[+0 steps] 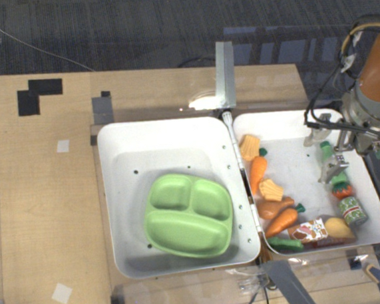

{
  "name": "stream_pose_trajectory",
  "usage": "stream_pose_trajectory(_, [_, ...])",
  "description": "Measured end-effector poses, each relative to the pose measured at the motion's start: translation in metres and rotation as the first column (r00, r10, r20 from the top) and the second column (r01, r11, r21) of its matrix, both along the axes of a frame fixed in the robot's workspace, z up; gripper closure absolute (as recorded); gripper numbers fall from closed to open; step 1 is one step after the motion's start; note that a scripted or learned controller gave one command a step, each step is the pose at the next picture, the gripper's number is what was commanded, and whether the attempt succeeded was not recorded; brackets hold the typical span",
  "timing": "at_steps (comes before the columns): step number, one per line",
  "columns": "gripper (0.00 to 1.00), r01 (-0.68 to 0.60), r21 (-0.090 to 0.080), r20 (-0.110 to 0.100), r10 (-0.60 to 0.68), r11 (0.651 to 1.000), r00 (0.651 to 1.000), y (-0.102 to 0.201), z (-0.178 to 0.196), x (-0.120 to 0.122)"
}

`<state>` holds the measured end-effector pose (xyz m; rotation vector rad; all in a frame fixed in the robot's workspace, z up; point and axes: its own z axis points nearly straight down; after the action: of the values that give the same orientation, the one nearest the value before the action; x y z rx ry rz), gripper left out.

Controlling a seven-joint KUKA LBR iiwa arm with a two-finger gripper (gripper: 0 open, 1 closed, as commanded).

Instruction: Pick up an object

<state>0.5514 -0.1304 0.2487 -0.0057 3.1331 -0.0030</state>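
Pincer [335, 165] hangs low over the right bin [288, 128], its metal tip just above a small bottle-like toy [343, 190] with green and red parts; whether it is clenched or released I cannot tell. Toy carrots [258, 168] lie along that bin's left side, and a green divided plate [188, 214] sits in the left bin [123, 188].
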Motion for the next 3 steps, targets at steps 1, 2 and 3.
stream_pose_trajectory(1, [0.00, -0.137, 0.004, -0.010, 0.137, 0.991, 0.990, -0.001, -0.106, -0.017])
stream_pose_trajectory(2, [0.00, -0.240, -0.009, 0.016, 0.241, 0.971, 0.970, 0.005, -0.149, -0.045])
stream_pose_trajectory(3, [0.00, -0.232, -0.007, 0.017, 0.232, 0.973, 0.972, 0.049, -0.156, -0.044])
